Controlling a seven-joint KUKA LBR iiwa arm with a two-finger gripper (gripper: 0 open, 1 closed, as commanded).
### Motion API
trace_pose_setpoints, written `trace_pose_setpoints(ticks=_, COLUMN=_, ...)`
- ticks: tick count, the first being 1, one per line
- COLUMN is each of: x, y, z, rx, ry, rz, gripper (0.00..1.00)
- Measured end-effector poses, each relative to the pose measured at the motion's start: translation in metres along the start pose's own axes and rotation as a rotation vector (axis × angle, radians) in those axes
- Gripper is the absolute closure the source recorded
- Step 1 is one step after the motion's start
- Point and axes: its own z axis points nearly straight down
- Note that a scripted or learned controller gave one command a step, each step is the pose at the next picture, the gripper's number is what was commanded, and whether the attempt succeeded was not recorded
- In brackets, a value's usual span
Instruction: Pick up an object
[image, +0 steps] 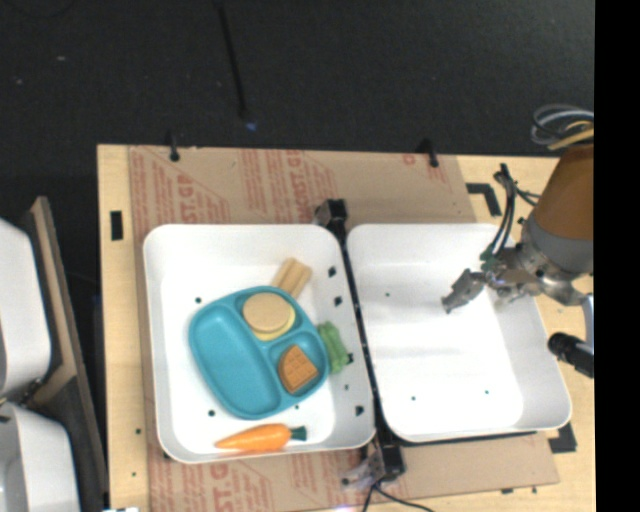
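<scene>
Camera view: white bins side by side on the cardboard-topped bench (200, 180), left bin (165, 300) crowded, right bin (500, 400) bare white under the arm. Blue divided tray (235, 365) lying slantwise in the middle of the left bin. Round tan disc (270, 313) sitting in the tray's upper compartment, brown waffle-like piece (298, 368) in the compartment below it. Pale wooden block (292, 275) poking out just beyond the tray's upper edge, touching or nearly so. Small green piece (333, 345) tucked against the tray's right side, close to the dividing wall. Orange carrot (262, 437) lying flat along the bin's near wall, apart from the tray. Over on the right, grey arm with orange band reaching in, gripper (466, 292) hanging over the upper part of the right bin, well apart from every object. Fingers too small and blurred: cannot tell whether spread or closed. Nothing seen between them.
</scene>
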Motion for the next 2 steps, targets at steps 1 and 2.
trace_pose_setpoints(ticks=1, x=-0.003, y=0.004, z=0.044, rx=0.0, ry=0.0, rz=0.0, gripper=0.0)
trace_pose_setpoints(ticks=2, x=-0.008, y=0.01, z=0.101, rx=0.001, ry=0.0, rz=0.0, gripper=0.0)
